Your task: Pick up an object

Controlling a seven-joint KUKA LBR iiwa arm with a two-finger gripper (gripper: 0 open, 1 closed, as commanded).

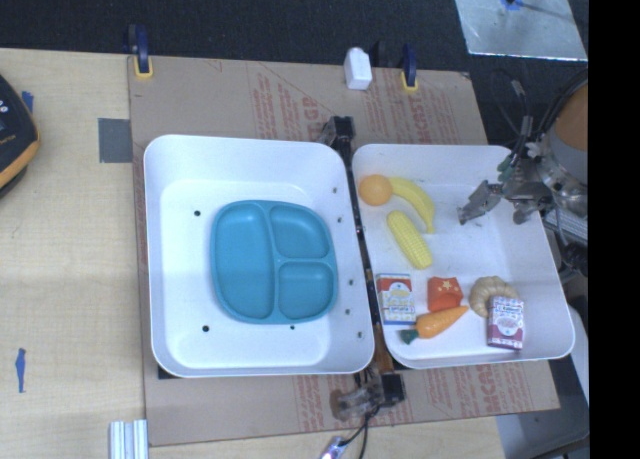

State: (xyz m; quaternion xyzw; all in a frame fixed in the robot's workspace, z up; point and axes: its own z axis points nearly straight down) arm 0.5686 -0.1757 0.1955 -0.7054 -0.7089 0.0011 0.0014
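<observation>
Arm: enters from the right edge, wrist angled down and leftward over the upper right part of the right bin (560,277).

End effector (484,205): dark two-finger unit, tips pointing left and down toward the bin floor; fingers appear spread apart, nothing between them. Below it lies bare white floor, with the food items to its left and below.

Right bin contents:
- orange (375,190), upper left corner, touching the banana (418,201)
- corn cob (408,238), just below the banana
- small carton (397,299), near the left wall
- red block (444,293), beside the carton
- carrot (441,322), lying below the red block
- bagel-like roll (492,293), lower right
- second carton (506,323), just below the roll

Left bin (170,337): holds a blue divided plate (273,260), centred.

Surface (60,277): pale wood, with cardboard under both bins.
</observation>
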